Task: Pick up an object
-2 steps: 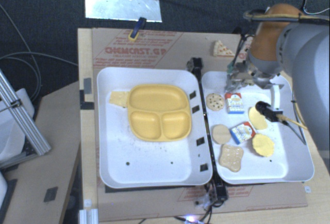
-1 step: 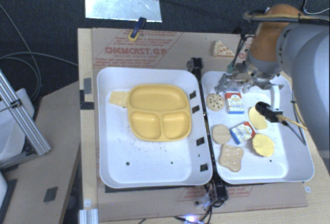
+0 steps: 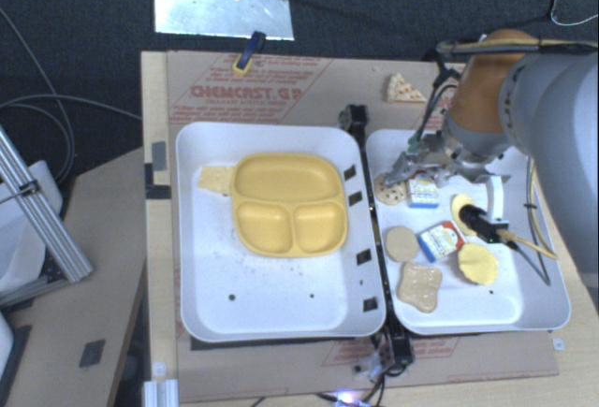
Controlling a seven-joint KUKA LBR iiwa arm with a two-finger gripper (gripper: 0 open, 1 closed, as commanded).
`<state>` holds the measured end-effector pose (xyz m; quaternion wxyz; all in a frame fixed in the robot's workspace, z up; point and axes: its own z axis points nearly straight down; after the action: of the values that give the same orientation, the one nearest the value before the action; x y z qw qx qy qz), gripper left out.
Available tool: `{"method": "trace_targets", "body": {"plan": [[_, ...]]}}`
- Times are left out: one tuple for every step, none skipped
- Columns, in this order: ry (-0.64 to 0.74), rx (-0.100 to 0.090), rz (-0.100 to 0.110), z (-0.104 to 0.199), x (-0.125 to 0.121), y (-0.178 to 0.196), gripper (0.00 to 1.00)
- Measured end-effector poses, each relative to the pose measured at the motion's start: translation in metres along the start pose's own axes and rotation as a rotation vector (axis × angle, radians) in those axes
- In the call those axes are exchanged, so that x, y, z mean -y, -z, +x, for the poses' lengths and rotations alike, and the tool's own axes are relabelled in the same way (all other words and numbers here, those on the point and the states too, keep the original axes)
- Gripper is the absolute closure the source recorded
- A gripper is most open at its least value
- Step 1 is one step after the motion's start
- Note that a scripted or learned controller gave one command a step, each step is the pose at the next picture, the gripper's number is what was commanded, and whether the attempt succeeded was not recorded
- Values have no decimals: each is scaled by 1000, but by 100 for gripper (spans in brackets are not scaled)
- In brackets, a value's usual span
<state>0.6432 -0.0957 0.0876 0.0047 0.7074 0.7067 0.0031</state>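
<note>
Right bin (image 3: 538,302): hand (image 3: 418,173), grip unclear, over upright small carton (image 3: 423,194).

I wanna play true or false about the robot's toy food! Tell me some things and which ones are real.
1. The yellow tray sits in the left bin. True.
2. The tray has three compartments. True.
3. The gripper hangs over the left bin. False: it is over the right bin, near the cookie.
4. The pizza slice lies inside the right bin. False: it lies on the cardboard behind the bins.
5. The toast is in the right bin, near its front edge. True.
</note>
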Motion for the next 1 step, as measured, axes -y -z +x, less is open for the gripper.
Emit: {"method": "trace_targets", "body": {"plan": [[1, 3, -9, -2, -3, 15, 100]]}}
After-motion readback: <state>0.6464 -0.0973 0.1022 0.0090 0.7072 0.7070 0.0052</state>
